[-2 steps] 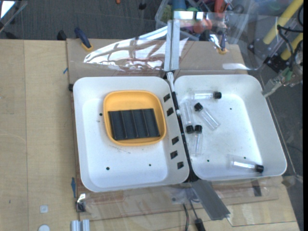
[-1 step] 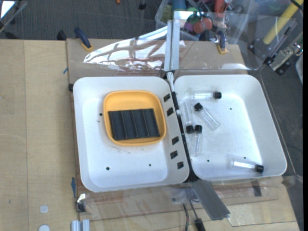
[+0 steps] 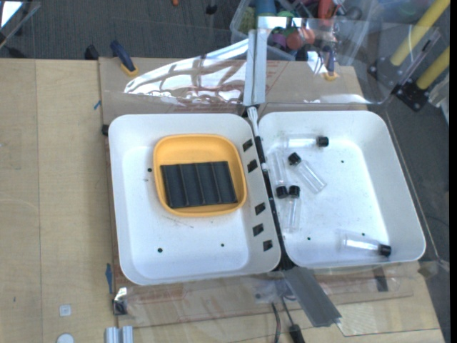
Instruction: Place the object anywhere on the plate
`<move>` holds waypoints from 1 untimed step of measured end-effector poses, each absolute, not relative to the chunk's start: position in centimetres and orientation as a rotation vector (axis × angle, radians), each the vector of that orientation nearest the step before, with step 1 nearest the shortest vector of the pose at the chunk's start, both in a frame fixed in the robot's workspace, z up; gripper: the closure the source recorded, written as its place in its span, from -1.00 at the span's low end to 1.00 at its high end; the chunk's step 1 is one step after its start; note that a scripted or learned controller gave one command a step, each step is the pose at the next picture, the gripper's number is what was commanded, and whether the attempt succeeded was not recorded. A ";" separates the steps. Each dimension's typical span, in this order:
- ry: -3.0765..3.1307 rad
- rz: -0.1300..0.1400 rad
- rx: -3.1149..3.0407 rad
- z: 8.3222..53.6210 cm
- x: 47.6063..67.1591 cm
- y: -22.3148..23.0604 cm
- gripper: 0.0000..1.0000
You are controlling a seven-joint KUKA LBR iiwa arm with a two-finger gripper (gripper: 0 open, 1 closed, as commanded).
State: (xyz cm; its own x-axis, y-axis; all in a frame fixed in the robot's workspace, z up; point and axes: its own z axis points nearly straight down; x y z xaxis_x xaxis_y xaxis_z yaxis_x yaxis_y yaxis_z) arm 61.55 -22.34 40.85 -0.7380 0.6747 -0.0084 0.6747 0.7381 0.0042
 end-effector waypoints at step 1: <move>3.038 0.002 0.786 43.7 56.6 -22.3 1.00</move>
State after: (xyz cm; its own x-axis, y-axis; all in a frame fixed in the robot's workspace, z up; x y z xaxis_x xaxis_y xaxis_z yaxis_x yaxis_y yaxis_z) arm 56.59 -22.29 43.65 -0.8746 0.4849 -0.0030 0.4849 0.8746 0.0018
